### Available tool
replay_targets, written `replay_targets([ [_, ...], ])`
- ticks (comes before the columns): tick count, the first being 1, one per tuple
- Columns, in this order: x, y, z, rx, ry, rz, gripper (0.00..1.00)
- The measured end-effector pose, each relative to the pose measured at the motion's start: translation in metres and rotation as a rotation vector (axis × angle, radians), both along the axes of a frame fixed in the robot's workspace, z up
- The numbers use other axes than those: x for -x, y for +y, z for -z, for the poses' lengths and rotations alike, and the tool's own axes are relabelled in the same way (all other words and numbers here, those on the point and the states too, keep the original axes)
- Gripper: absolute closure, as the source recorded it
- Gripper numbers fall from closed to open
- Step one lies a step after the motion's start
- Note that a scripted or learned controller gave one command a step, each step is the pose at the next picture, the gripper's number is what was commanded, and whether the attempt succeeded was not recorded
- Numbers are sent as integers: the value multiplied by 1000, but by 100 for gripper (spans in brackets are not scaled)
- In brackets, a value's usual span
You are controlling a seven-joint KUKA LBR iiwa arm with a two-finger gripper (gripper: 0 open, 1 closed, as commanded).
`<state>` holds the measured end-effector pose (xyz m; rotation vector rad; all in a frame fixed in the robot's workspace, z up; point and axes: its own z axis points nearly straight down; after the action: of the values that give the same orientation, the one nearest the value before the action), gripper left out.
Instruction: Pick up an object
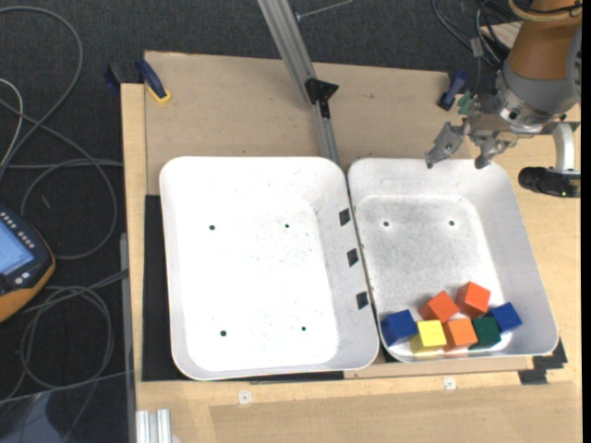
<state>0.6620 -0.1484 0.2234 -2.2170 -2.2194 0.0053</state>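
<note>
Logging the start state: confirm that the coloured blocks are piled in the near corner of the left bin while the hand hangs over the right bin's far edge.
Wrong on the bin. The camera view shows the coloured blocks piled in the near corner of the right bin, not the left bin. The hand does hang over the right bin's far edge.

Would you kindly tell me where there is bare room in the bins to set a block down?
The left bin is bare wall to wall. In the right bin, the far half is bare; its near edge is crowded with blocks. The open end effector hangs above its far rim.
</note>
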Motion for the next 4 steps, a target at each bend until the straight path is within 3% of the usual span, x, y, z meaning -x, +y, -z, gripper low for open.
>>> replay_targets([
  [2, -6, -4, 93, 0, 1, -1, 0],
  [3, -8, -3, 77, 1, -7, -2, 100],
  [4, -8, 3, 14, 2, -15, -1, 100],
])
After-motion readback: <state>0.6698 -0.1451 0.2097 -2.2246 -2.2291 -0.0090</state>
